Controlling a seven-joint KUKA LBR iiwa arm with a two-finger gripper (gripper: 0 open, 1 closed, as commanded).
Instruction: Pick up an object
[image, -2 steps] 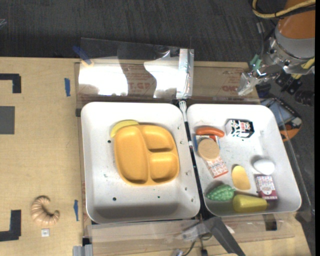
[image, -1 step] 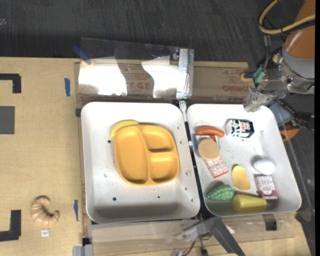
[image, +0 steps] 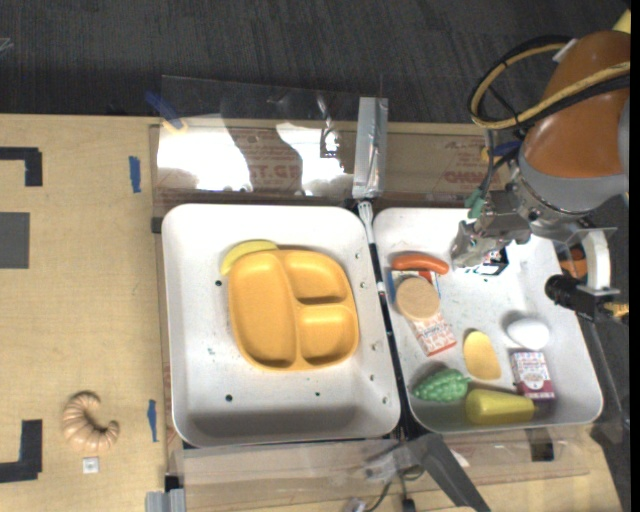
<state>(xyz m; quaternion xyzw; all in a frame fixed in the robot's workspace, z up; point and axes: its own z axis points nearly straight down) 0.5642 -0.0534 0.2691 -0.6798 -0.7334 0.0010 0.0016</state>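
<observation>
A robotics lab test bench: a grey-and-orange arm reaches over two white bins of toy food, ringed by a cardboard surface with blue tape marks and a clear plastic screen.

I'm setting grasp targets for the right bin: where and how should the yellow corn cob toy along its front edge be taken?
Grip the yellow corn cob toy across its middle, coming straight down. It lies flat and long, left to right, so fingers should close across its narrow width. The green bumpy toy crowds its left end, and the white bin's front wall sits close alongside.
</observation>
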